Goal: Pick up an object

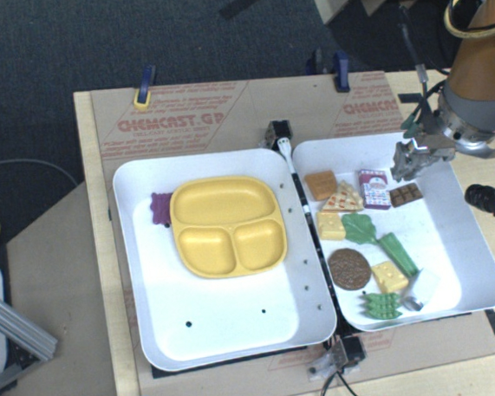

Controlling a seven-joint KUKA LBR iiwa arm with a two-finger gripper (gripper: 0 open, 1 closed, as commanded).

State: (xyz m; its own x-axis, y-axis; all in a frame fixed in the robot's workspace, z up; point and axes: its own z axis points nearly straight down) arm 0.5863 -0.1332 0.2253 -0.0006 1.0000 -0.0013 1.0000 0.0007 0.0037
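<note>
- Toy food pieces are lying scattered in the right bin (469,241), and any of them could be the thing to pick up.
- A brown toast square (320,184) is sitting near the bin's far left corner, with a pizza slice (343,199) just beside it and a yellow cheese block (330,226) just below.
- A pink-and-white carton (374,187) is standing beside a small chocolate bar (405,194) in the upper middle of that bin.
- A round brown cookie (350,268) is resting near the bin's left wall, and green vegetable pieces (383,245) are lying close to its right.
- A second cheese cube (389,277) is sitting below them, with a green leafy piece (381,304) near the front rim.
- The pincer (409,158) is hovering over the far right part of the right bin, just above the chocolate bar and carton; I cannot tell how far apart it is standing, and nothing is showing in its grip.
- The grey arm (479,83) is reaching in from the right.
- The left bin (234,325) is carrying a yellow divided plate (228,223), and a purple piece (160,207) is lying against the plate's left edge.
- Both bins are sitting side by side on the tabletop (104,250), which is covered with printed brown paper.
</note>
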